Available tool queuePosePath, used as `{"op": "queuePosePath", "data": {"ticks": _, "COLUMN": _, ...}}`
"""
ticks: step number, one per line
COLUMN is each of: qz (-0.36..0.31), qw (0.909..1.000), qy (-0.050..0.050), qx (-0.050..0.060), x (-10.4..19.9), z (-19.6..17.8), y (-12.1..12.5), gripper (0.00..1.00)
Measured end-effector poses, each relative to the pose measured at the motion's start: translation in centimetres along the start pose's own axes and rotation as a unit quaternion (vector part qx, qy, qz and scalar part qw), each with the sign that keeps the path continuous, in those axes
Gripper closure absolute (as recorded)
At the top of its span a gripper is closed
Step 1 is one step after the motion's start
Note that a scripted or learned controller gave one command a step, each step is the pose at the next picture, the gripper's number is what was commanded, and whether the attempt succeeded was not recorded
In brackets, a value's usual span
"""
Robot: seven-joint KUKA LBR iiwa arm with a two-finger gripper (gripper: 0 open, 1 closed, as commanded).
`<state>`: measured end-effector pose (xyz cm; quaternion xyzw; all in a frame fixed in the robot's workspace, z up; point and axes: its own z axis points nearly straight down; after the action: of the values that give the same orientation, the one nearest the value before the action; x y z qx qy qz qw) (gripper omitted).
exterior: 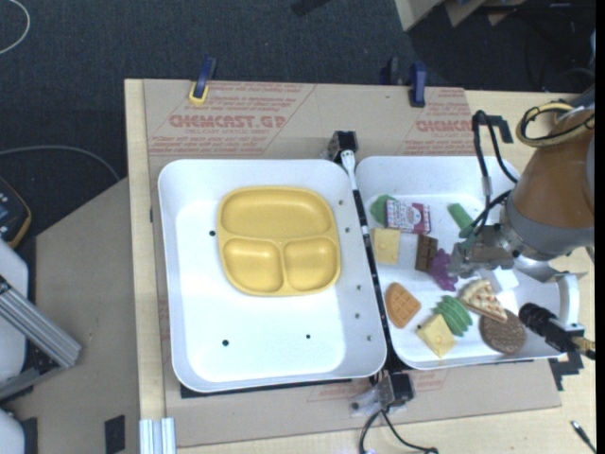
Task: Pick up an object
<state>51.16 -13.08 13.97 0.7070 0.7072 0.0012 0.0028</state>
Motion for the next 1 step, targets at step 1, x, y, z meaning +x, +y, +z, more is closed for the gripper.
{"op": "queuePosePath", "data": {"ticks": 1, "qz": 0.0, "qw": 1.0, "qy": 0.0, "qx": -0.001, "x": -0.36, "z": -4.4, "y": -0.18, "gripper": 1.0}}
